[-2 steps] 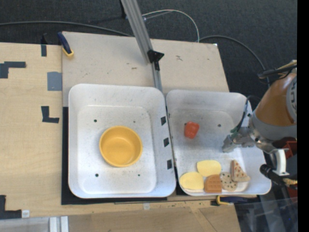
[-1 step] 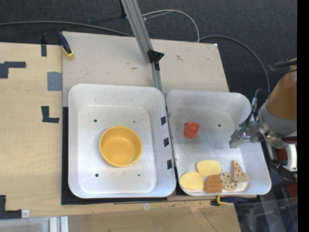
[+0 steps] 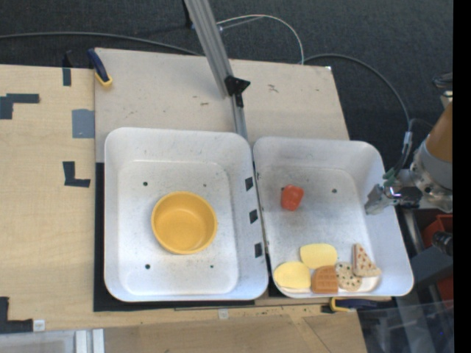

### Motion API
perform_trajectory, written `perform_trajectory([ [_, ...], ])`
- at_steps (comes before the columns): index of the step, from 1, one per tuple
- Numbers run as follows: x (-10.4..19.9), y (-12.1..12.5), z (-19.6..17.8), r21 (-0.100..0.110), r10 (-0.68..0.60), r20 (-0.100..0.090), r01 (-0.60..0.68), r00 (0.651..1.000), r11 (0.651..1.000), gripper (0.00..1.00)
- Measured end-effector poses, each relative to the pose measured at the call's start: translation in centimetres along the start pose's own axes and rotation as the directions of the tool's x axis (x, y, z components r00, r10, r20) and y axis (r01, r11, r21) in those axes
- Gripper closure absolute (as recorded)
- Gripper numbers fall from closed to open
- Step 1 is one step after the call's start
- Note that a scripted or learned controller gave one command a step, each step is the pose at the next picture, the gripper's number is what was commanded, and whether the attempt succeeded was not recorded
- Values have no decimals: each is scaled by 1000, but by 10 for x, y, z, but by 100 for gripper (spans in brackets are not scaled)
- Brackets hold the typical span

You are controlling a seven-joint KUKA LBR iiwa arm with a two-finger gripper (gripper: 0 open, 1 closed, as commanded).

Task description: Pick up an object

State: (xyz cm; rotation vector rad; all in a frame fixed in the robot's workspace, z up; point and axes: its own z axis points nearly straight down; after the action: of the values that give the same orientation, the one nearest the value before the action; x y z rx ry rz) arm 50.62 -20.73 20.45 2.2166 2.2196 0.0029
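My gripper [image 3: 377, 199] hangs at the right bin's [image 3: 383, 160] right rim, arm reaching in level; finger state undeterminable. Red object [image 3: 292, 197] lies well apart, leftward.

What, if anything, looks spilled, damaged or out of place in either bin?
Nothing stands out. The yellow bowl sits upright in the left bin, the small red object lies alone in the right bin, and the food pieces cluster at its near edge.

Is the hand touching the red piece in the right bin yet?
Apart. The camera view shows the hand at the right bin's right rim, with bare white floor between it and the red piece.
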Motion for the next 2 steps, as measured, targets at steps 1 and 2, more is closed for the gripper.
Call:
perform_trajectory([
  [1, 0, 1, -22, 3, 0, -2, 0, 1000, 1000, 100],
  [2, 47, 9, -23, 5, -5, -4, 5, 1000, 1000, 100],
])
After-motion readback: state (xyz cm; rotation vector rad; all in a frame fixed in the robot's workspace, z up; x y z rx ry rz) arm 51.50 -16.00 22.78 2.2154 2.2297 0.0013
